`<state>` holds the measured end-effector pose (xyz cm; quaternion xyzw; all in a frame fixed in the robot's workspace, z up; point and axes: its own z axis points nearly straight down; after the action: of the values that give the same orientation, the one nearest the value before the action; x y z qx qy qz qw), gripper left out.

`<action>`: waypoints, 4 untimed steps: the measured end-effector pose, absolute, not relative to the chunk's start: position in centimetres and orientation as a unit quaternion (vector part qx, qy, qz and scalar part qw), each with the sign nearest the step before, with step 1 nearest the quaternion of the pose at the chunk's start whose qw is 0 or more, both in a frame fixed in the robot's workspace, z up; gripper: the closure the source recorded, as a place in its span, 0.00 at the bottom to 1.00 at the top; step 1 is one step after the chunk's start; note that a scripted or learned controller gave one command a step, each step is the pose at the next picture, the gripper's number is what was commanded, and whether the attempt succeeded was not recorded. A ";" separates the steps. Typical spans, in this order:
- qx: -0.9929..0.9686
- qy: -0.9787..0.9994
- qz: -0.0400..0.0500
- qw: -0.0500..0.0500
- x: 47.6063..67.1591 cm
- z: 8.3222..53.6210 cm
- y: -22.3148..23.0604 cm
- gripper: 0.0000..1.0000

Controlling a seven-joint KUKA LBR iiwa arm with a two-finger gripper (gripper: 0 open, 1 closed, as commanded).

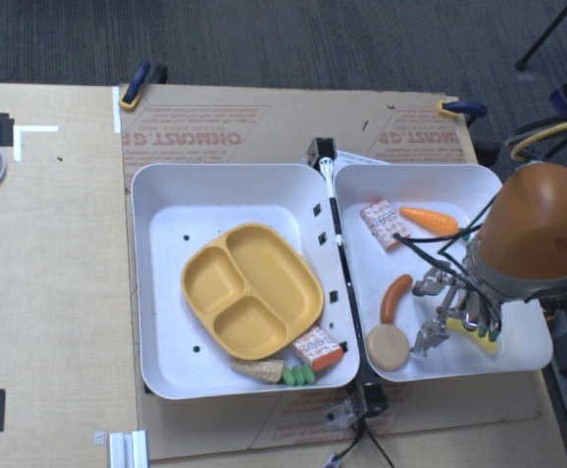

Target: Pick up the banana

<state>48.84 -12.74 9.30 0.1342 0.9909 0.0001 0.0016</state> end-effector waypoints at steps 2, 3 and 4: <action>-0.205 0.979 0.000 0.002 47.9 9.3 -12.8 0.00; -0.339 0.941 0.000 0.002 48.7 9.3 -12.5 0.00; -0.378 0.926 0.000 0.002 49.0 13.9 -12.5 0.00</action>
<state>48.99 -12.46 13.94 -0.3776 0.9260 -0.0003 0.0021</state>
